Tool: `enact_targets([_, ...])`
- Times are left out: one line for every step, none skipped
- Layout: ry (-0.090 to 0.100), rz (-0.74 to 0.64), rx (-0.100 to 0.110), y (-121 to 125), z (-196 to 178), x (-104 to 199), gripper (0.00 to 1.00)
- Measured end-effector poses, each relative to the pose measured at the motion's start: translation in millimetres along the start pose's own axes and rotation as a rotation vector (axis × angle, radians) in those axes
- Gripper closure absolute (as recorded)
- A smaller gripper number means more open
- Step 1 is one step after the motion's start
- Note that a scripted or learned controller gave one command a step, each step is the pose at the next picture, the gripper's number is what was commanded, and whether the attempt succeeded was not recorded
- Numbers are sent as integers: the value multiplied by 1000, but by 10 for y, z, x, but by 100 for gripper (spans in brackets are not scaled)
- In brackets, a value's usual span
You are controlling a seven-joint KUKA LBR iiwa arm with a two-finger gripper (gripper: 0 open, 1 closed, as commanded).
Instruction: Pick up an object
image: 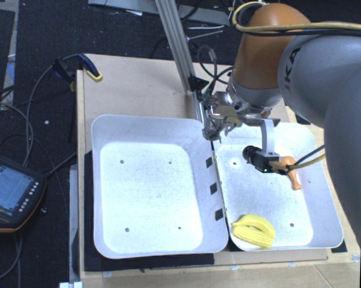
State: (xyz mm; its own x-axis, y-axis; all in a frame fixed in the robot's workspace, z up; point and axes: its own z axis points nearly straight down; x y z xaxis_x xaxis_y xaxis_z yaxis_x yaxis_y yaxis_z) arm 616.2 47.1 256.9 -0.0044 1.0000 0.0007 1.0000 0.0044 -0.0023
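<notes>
Overhead, arm (327,69) hovers above right bin (268,195).

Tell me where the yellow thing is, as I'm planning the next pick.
In the camera view, the yellow thing lies in the right bin, in its near corner next to the left bin; the tool is over the far corner.

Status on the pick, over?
Tool over right bin's far-left corner. Yellow banana-shaped toy at its near edge, apart from tool. Nothing between them.
</notes>
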Motion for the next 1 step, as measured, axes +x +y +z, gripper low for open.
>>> enact_targets([-1,0,-2,10,4,498,100])
